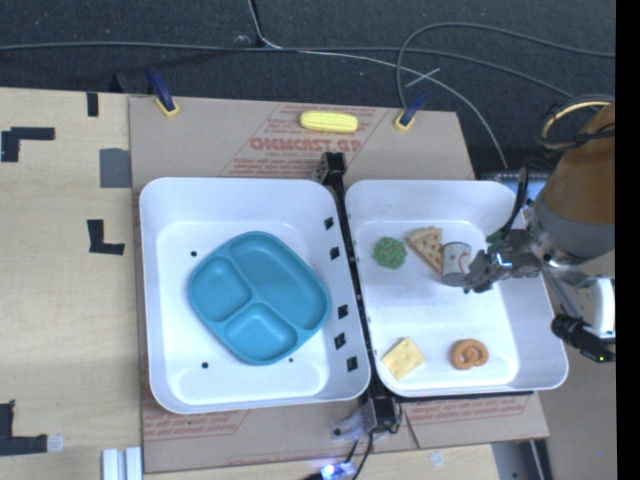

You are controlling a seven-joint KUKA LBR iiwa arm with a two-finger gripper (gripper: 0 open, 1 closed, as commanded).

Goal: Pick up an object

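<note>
Hovering over the right bin (pixel 530 368), the gripper (pixel 478 276) sits just beside a small can (pixel 456 259)

The can, silver-grey with a reddish mark, lies at centre right of the frame, touching or nearly touching the gripper's left side; whether the fingers are spread or closed cannot be made out. Just left of the can lies a tan pizza-slice toy (pixel 427 247), then a green broccoli piece (pixel 390 253). Lower down rest a yellow cheese wedge (pixel 403 357) and a brown pretzel-like ring (pixel 468 353). The left bin (pixel 160 218) holds a blue divided plate (pixel 258 296)
</note>
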